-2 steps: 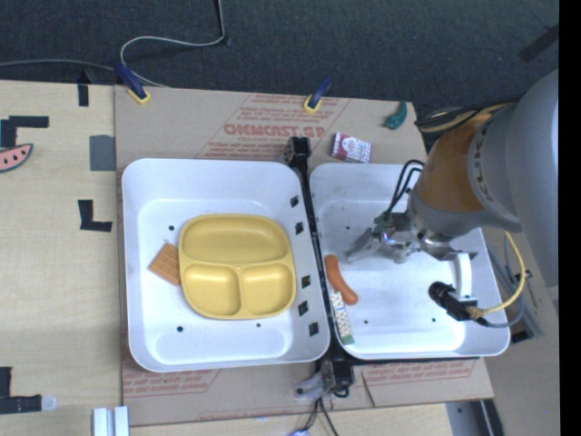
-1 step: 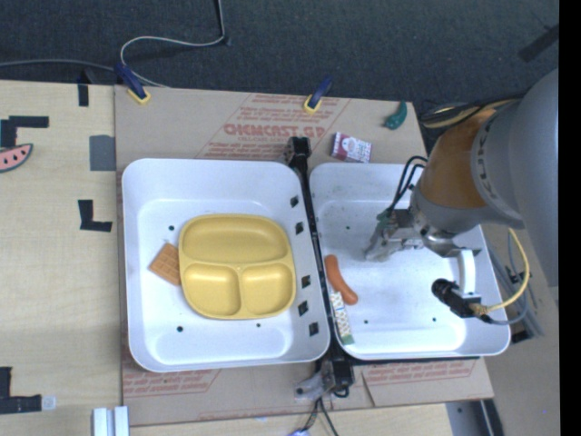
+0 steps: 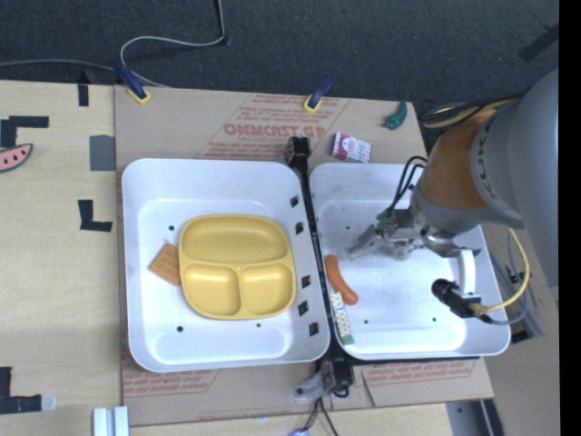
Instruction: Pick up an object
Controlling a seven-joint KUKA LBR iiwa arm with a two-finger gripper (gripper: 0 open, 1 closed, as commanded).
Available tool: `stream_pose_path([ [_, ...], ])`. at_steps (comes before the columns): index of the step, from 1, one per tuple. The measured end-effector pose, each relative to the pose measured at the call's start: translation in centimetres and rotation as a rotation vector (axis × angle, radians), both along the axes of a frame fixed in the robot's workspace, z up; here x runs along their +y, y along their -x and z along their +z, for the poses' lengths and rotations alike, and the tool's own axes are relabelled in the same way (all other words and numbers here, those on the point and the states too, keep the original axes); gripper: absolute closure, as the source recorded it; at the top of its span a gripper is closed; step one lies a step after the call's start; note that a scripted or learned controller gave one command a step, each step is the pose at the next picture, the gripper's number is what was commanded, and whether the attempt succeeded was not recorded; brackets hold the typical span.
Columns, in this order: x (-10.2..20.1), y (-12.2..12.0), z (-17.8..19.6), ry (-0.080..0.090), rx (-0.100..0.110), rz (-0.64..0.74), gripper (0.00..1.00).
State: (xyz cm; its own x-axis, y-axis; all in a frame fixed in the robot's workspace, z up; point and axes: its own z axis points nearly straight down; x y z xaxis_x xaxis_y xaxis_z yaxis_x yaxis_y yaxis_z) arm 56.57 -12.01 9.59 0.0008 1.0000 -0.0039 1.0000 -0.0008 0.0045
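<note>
End effector (image 3: 372, 241) near "CHEMCAST"-printed cardboard (image 3: 263, 130)

A brown cardboard sheet (image 3: 263, 130) with red print lies under the two white bins (image 3: 145, 334). Two yellow-and-blue clamps (image 3: 134, 87) grip its far edge, the second one (image 3: 318, 98) further right. A small red and white packet (image 3: 349, 147) rests on the cardboard just behind the right bin, a green clip (image 3: 396, 114) nearby. A black cable (image 3: 182, 39) loops across the dark floor
</note>
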Motion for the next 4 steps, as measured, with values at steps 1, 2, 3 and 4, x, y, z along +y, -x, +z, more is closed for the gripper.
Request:
stream_pose_path([
  [1, 2.5, -5.3, -1.0, -0.003, 0.001, 0.003, 0.0],
  [2, 2.4, -5.2, 0.0, -0.002, 0.001, 0.004, 1.0],
  [3, 2.5, -5.2, -0.1, -0.002, 0.001, 0.004, 0.0],
  [4, 2.5, -5.2, 0.9, -0.002, 0.003, 0.005, 1.0],
])
